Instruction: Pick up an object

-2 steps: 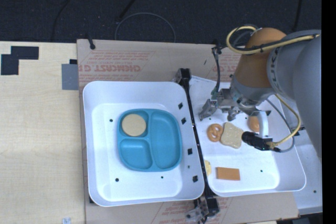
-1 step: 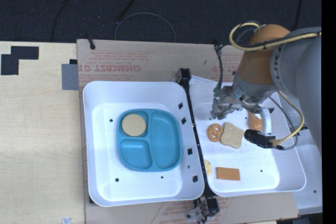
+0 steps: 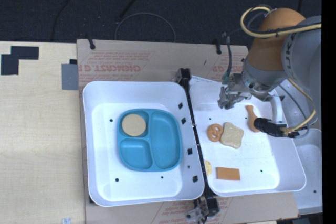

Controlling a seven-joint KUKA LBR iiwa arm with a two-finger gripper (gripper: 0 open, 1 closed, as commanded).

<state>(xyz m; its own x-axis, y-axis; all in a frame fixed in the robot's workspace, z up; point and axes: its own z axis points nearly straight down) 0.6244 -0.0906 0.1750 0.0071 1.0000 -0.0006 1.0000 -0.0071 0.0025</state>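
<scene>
The arm [image 3: 278, 44] comes in from the upper right of the frame, grey with an orange band, and its wrist hangs over the upper part of the right bin [image 3: 294, 176]. The left bin [image 3: 97, 165], in the centre-left of the frame, holds a blue divided tray [image 3: 157, 144], and a round tan cookie [image 3: 133, 124] lies in the tray's upper-left compartment.

In the right bin the loose items sit in the middle and lower part: a pale slice of bread [image 3: 232, 135] with a small brown pretzel [image 3: 214, 132] touching its left edge, an orange rectangular cracker [image 3: 228, 173] lower down near the front wall, and a small orange curved piece [image 3: 251, 115] to the right of the bread, close to a black cable end.

The gripper [image 3: 227, 99] hangs above bare bin floor, up and to the left of the bread and pretzel, and appears apart from both. Its metal tips are too small and dark to say whether they are spread or pressed together; I cannot tell. Nothing can be seen between them.

As a judgement, the pick is not yet done: every item lies flat on the bin floor or in the tray. What is left is to move over one item, most likely the pretzel or bread as the nearest, come down, close on it and lift.
</scene>
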